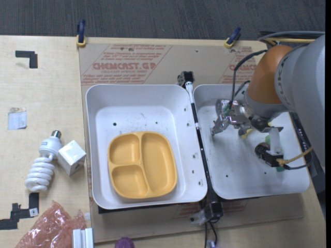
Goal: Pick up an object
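Camera view: gripper (226, 122) low inside right bin (248, 182), toward its 10 o'clock corner; finger state unreadable. Yellow divided plate (142, 164) flat in left bin (103, 112), toward 6 o'clock. Light bulb (42, 161) and white cube (72, 156) on bench at 9 o'clock.
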You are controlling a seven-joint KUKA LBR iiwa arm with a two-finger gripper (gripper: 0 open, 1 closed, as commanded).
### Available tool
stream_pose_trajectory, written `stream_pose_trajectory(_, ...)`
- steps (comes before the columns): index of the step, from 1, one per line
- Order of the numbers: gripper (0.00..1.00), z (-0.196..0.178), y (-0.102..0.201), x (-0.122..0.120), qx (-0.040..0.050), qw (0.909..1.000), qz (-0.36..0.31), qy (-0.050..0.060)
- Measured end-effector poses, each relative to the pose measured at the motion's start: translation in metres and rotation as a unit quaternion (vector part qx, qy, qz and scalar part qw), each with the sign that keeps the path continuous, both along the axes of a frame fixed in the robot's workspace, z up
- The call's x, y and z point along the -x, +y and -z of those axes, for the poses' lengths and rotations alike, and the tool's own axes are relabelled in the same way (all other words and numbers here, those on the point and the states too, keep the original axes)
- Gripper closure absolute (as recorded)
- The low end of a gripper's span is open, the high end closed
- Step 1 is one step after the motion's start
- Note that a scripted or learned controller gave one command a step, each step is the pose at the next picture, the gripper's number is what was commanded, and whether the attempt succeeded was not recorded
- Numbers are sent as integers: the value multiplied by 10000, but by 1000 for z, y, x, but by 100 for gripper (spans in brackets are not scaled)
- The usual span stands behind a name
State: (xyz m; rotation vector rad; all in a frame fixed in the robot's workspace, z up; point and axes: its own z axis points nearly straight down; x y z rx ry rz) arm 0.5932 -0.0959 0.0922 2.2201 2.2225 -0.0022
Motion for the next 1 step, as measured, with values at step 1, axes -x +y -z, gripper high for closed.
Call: stream_pose_trajectory(1,100,-10,0,0,6,10000,-10,0)
